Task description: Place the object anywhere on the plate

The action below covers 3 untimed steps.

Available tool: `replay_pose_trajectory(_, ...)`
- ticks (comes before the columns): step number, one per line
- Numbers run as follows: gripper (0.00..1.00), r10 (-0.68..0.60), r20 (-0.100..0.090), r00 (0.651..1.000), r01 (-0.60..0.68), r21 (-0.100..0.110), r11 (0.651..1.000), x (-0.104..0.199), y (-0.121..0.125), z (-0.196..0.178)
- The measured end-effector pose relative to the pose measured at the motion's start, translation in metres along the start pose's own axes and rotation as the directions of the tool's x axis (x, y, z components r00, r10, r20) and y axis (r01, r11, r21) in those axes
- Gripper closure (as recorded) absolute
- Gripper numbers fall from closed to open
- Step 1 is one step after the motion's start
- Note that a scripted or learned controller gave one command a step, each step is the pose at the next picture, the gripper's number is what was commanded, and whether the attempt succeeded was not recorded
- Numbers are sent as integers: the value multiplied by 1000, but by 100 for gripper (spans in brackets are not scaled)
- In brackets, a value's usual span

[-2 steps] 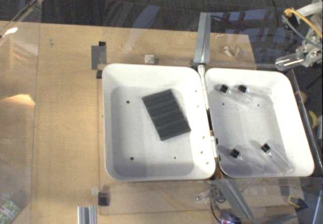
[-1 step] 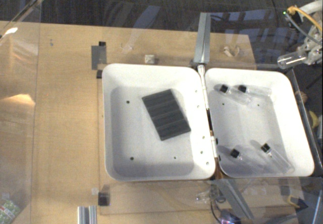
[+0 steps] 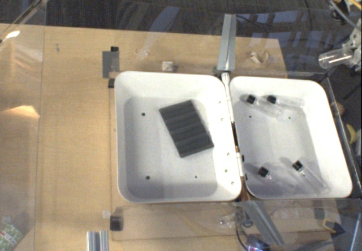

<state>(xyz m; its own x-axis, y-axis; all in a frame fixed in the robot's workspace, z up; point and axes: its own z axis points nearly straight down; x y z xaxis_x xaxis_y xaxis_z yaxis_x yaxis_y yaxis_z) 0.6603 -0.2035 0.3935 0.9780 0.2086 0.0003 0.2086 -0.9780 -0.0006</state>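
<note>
While I watch from the overhead camera, the plate [image 3: 186,128] lies flat in the left bin [image 3: 120,148], a dark ribbed slab turned at a slant, a little toward 1 o'clock of that bin's middle and touching no wall.

As for the object, I cannot tell which is meant. The right bin [image 3: 294,195] holds four small clear pieces with black caps. Two sit close together at its 11 o'clock: one cap [image 3: 248,99] and a second cap [image 3: 271,99] just beside it. Two more lie toward 6 o'clock: a third cap [image 3: 263,172] and a fourth cap [image 3: 297,165], whose clear body trails off toward 4 o'clock. None touches the plate; the bins' shared rims stand between.

At 2 o'clock of the frame, beyond the right bin's far corner, I see a pale part that I take for the gripper [image 3: 338,58]. It hangs clear of both bins and touches nothing that I can see. How wide it stands I cannot tell, and I see nothing held in it.

Both bins rest on the bench [image 3: 68,131], and a grey bar [image 3: 227,40] runs toward 12 o'clock from where they meet.
</note>
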Motion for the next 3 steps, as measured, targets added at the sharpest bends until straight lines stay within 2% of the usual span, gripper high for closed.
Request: replay_pose_trajectory(3,100,-16,5,1000,16,3,1000,6,-4,-32)
